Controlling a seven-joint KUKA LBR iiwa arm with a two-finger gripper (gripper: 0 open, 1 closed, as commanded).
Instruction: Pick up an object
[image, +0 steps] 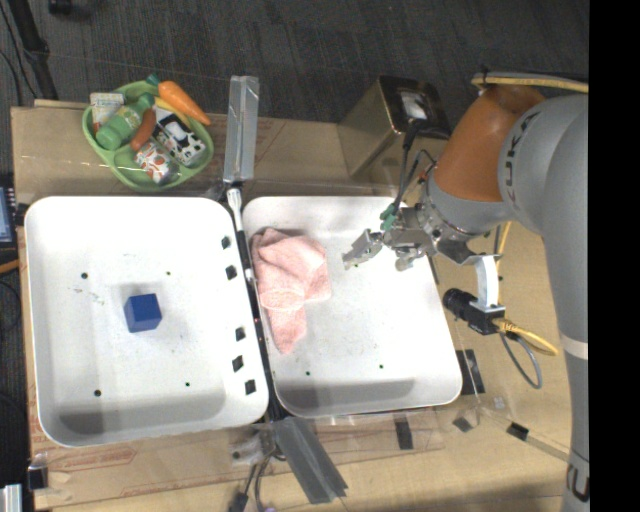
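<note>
My gripper hangs over the right bin, jaws open and holding nothing. The pink cloth lies to its left, near but apart.

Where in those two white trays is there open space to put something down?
Left bin: bare floor all round the blue cube. Right bin: open floor between the pink cloth, which lies against the divider, and the right wall, below the hand. The green bowl of toys is crowded.
</note>
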